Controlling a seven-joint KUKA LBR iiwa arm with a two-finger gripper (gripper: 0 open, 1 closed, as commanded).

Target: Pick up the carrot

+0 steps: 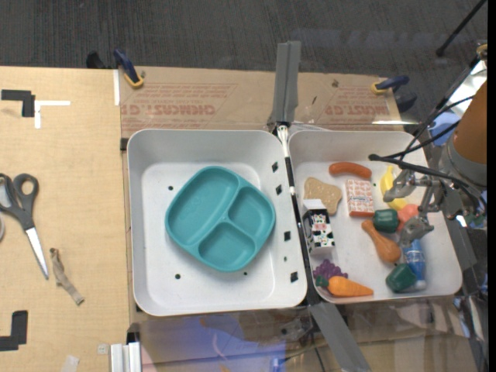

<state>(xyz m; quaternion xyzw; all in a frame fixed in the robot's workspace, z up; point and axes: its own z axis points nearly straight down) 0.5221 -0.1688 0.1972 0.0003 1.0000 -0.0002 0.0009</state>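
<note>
lying in the right bin (442, 289), seemingly two carrots (350, 287), one sausage (350, 169); jaws' state indiscernible

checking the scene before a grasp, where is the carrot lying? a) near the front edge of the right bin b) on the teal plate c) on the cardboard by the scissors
a: the carrot lies at the right bin's front edge, beside purple grapes.

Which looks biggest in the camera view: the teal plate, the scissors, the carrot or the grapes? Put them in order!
Largest to smallest, as they look:
1. teal plate
2. scissors
3. carrot
4. grapes
The carrot and grapes touch, and the carrot hides part of the grapes, so that last pair is less sure.
</note>
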